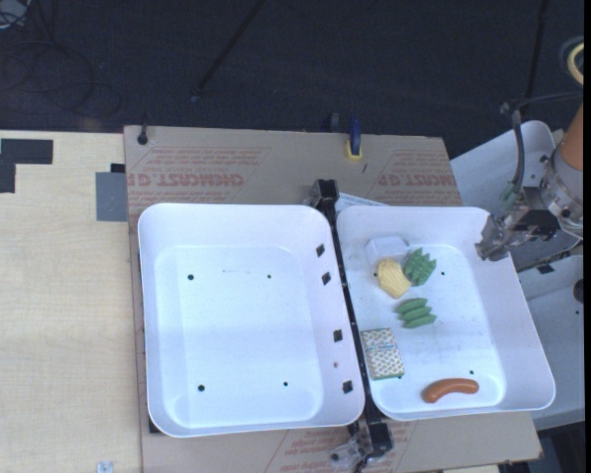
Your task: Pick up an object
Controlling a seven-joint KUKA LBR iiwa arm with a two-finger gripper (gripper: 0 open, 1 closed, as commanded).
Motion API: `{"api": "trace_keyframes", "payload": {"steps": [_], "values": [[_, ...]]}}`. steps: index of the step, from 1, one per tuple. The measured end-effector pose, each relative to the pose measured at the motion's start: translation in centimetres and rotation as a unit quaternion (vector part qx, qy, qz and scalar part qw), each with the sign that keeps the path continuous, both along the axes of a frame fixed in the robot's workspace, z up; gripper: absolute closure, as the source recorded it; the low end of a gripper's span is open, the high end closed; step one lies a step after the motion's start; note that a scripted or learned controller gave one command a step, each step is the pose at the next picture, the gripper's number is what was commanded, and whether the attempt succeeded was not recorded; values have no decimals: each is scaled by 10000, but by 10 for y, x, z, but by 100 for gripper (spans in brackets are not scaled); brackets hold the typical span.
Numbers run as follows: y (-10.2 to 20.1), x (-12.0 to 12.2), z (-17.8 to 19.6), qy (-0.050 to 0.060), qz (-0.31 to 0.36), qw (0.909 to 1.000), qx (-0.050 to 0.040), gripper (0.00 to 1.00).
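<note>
In the right bin lie a yellow corn-like piece, two green pea-pod bunches, a white block, a patterned square pad and an orange sausage. My gripper hangs at the bin's right rim, well right of the objects. Nothing shows between its fingers, and their spacing is too dark to read.
The left bin sits beside the right one, joined by a black divider with clips. Both rest on a cardboard sheet on the wooden bench. A blue-and-yellow clamp stands at the cardboard's back edge.
</note>
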State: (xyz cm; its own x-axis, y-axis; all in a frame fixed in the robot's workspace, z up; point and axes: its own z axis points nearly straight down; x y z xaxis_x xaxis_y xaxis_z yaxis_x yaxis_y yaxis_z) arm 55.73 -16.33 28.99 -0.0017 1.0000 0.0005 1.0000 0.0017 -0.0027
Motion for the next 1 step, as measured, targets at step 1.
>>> {"api": "trace_keyframes", "payload": {"steps": [1], "values": [[-51, -71, -8, 17, -40, 10000, -1, 100]]}}
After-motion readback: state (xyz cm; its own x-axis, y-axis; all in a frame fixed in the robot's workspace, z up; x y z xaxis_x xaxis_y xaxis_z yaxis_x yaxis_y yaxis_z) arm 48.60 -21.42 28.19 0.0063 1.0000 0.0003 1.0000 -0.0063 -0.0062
